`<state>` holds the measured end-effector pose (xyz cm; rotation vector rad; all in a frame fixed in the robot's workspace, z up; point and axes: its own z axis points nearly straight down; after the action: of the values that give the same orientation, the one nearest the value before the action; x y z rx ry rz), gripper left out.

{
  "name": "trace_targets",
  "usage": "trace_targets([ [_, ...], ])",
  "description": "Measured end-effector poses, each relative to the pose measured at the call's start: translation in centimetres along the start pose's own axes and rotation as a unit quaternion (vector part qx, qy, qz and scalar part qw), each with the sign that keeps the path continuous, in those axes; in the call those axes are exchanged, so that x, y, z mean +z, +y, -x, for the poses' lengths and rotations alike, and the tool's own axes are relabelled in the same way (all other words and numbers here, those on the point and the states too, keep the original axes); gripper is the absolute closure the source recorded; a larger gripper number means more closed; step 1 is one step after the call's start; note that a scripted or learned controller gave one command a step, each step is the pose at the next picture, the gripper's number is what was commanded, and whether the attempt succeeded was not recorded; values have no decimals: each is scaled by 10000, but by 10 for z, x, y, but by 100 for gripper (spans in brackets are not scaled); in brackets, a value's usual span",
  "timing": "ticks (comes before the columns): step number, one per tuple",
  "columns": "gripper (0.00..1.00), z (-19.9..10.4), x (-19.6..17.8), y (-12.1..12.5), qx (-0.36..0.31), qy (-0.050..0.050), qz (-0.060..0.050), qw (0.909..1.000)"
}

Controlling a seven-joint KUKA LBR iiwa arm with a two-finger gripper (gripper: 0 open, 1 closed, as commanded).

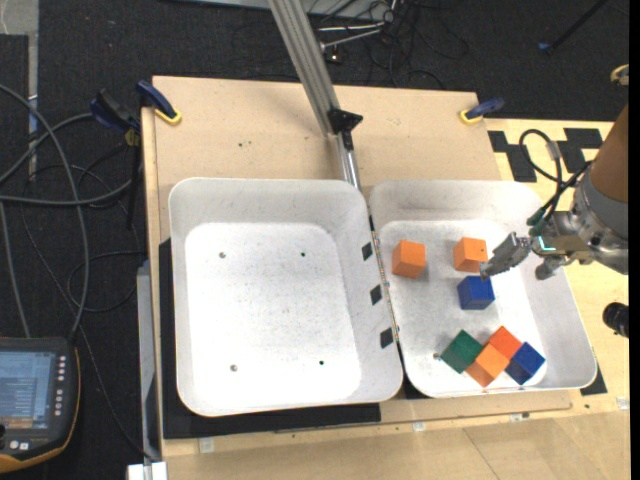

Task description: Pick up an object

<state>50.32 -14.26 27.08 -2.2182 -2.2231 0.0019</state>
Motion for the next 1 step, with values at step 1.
trace_targets([
  [1, 0, 0, -1, 0, 9, -3, 11, 10000],
])
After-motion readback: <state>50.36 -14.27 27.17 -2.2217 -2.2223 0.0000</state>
